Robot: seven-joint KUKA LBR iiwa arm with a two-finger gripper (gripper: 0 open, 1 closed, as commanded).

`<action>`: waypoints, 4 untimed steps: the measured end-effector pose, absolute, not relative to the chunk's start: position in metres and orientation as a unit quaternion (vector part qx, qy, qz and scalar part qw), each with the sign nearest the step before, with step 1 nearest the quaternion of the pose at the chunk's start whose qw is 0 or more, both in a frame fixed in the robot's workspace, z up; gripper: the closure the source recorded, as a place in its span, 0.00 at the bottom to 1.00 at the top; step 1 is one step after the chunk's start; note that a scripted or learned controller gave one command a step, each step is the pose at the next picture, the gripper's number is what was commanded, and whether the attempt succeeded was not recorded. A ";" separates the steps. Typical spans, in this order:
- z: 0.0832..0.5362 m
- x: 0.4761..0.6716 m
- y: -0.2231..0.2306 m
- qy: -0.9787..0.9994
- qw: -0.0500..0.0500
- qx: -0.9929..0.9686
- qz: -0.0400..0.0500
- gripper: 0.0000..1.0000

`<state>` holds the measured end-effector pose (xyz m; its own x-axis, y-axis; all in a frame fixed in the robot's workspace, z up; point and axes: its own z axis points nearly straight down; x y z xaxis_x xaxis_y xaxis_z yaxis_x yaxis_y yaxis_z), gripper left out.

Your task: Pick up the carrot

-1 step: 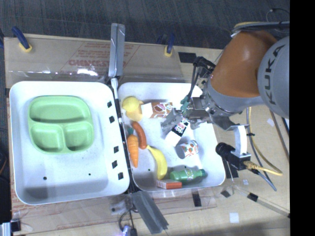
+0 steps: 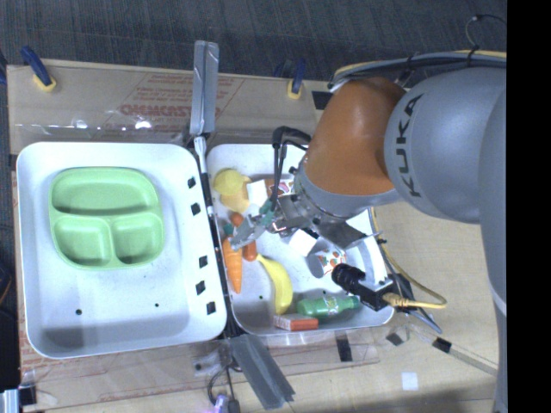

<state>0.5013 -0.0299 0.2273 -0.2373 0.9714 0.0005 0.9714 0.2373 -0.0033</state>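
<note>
We see the orange carrot [image 2: 233, 266] tapering downward, long axis along the bin wall, just below our gripper [image 2: 250, 231], whose grip we cannot tell.

We see a matt orange carrot [image 2: 233, 268], a glossy plastic-looking banana [image 2: 277, 284], smooth white bins [image 2: 103, 329], and a matt green divided tray [image 2: 106, 215].

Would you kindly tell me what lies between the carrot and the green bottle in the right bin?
In the camera view, a banana lies between the carrot and the green bottle, on the right bin floor.
</note>
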 end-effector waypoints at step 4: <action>0.205 0.476 0.036 -0.883 0.002 -0.470 0.001 0.00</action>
